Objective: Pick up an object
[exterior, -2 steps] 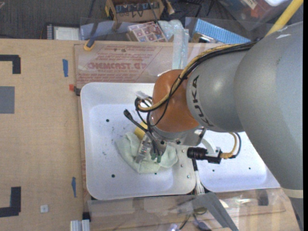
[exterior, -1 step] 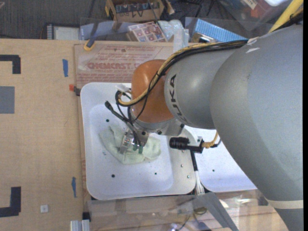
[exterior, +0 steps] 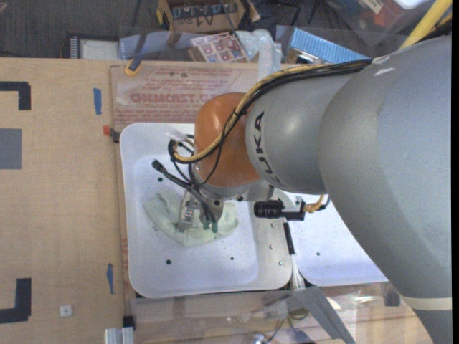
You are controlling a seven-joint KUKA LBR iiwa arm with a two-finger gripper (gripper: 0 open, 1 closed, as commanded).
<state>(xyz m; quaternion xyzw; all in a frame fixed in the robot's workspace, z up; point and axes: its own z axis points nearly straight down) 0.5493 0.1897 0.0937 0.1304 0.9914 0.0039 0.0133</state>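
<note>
Two bins side by side: left bin (exterior: pixel 143 264), right bin (exterior: pixel 337 260) mostly under the arm (exterior: pixel 344 127). Crumpled cloth (exterior: pixel 168 217) lies in the left bin, gripper (exterior: pixel 197 217) directly over it. Cardboard sheet (exterior: pixel 54 192) left of the bins, cluttered boxes (exterior: pixel 201 9) behind them.

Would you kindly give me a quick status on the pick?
Gripper down on the pale green cloth in left bin. No lift visible. Nothing else nearby.
</note>
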